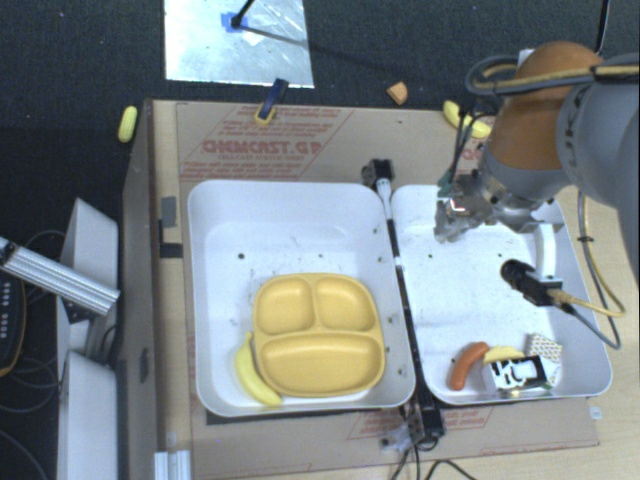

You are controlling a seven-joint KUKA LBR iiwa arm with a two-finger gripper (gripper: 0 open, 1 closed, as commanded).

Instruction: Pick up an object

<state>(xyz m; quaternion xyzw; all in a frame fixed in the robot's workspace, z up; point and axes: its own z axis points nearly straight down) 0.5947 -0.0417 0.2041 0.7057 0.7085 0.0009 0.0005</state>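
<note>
My gripper (453,220) hangs over the far left part of the right bin (470,298), above bare white floor. An orange sausage-shaped toy (467,364) lies near that bin's front edge, well in front of the gripper. Beside it sit a small yellow piece (503,354) and a black-and-white box (520,373). In the left bin (290,218) a yellow divided plate (318,333) rests at the front, with a yellow banana (250,372) tucked under its left edge.
The ridge between the bins (396,268) runs just left of the gripper. A black part with a yellow cable (530,281) hangs over the right bin. Small yellow and orange bits (398,92) lie beyond the bench on the dark floor.
</note>
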